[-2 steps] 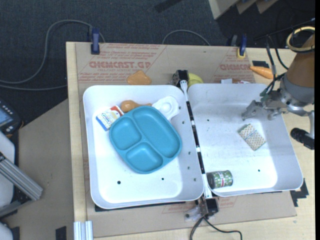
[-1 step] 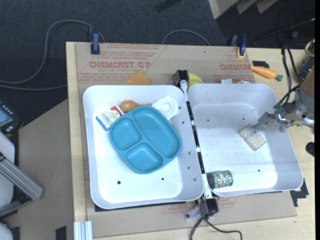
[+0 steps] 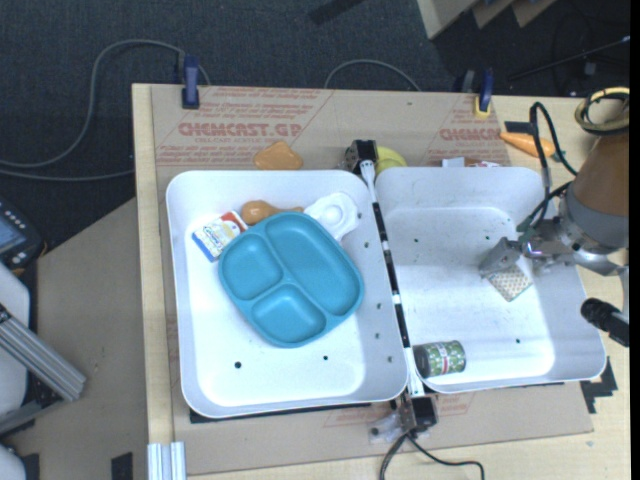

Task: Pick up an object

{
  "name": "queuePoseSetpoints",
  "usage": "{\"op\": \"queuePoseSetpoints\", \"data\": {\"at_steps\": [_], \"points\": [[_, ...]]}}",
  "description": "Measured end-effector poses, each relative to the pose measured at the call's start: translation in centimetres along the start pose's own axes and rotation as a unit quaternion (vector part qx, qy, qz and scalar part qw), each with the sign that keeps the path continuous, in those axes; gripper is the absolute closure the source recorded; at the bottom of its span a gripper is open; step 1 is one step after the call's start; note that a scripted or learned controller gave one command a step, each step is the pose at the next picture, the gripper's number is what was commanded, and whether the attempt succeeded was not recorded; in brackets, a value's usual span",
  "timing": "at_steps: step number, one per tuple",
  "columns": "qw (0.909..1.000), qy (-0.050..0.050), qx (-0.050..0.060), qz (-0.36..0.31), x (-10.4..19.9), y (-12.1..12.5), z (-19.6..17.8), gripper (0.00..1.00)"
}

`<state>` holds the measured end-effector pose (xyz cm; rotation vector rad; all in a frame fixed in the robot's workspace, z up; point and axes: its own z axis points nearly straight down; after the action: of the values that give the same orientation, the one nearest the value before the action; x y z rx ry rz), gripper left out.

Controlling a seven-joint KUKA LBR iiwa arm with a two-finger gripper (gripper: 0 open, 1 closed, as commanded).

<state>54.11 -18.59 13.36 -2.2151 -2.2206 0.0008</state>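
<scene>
The gripper (image 3: 503, 260) hangs low in the right bin (image 3: 440, 208), reaching for a pick; its state I cannot tell. A can (image 3: 440, 358) lies near that bin's front rim. Next: close on 1 object, then lift

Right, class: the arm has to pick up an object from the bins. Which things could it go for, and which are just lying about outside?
Part of the job:
- claw, in the right bin
- green can, right bin
- blue divided tray, left bin
- small packet, left bin

Lying about outside the bins:
- orange piece
- yellow item
- blue clamps
</scene>
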Motion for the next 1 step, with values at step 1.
{"op": "queuePoseSetpoints", "data": {"at_steps": [1], "points": [[1.0000,-0.003,-0.004,0.001,-3.91,3.24,1.42,0.00]]}}
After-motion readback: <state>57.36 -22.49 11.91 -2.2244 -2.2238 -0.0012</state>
